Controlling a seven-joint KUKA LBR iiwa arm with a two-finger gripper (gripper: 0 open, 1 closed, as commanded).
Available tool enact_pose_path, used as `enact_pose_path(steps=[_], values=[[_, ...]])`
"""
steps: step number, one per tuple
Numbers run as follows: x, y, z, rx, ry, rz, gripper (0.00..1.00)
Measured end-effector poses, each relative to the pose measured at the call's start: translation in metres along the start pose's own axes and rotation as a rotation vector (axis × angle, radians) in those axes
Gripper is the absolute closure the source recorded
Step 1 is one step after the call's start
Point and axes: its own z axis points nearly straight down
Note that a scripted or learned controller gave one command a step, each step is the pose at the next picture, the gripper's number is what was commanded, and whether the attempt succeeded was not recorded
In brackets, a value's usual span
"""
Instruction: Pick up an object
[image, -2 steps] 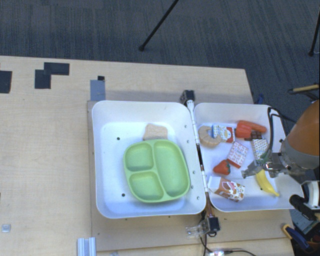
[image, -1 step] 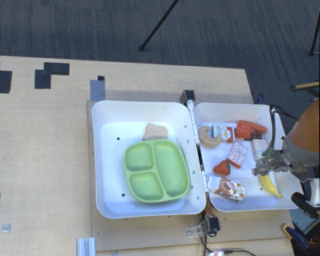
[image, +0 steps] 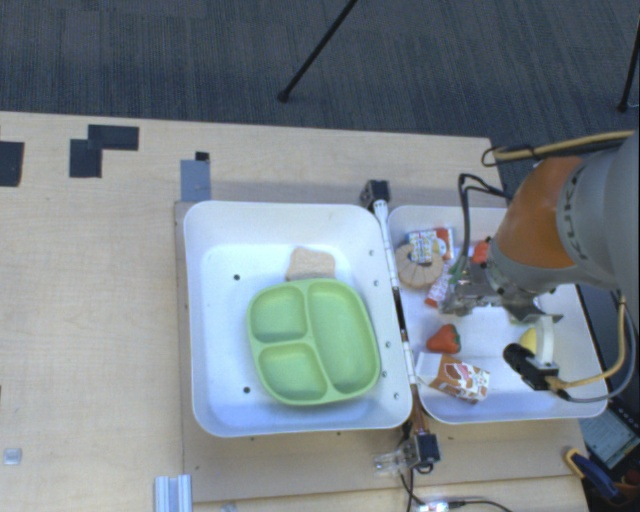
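Camera view. Two white bins sit side by side on the pale wooden surface (image: 90, 300). The left bin (image: 215, 300) holds a green tray (image: 315, 342) with three compartments, and a tan slice of bread (image: 311, 263) lies touching the tray's far edge.

The right bin (image: 500, 405) carries the small things. A strawberry (image: 445, 339) — red with a green top — lies right of the tray, just across the bins' shared wall. Nearer the camera than the strawberry is a brown-and-white crumpled packet (image: 461, 379). Beyond the strawberry lie a round tan disc (image: 418, 266) and, touching its far side, a small printed carton (image: 430, 243). A banana (image: 545, 343), yellow, lies right of the strawberry, partly under the arm.

The arm (image: 585, 225) comes in from the right, its orange band (image: 535, 220) above the wrist, bent down over the right bin. The claw (image: 458, 297) hangs just beyond the strawberry, close above the bin floor — its parts blur together, so I cannot tell its state, and nothing is seen gripped in it.
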Motion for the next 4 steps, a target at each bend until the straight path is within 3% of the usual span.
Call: enact_pose_path(steps=[1, 2, 3, 4], values=[[-0.063, 0.049, -0.036, 0.012, -0.001, 0.002, 1.00], [-0.063, 0.049, -0.036, 0.014, 0.000, 0.000, 0.00], [-0.020, -0.047, 0.003, 0.014, 0.001, 0.003, 0.00], [-0.020, -0.044, -0.008, 0.007, -0.001, 0.002, 1.00]])
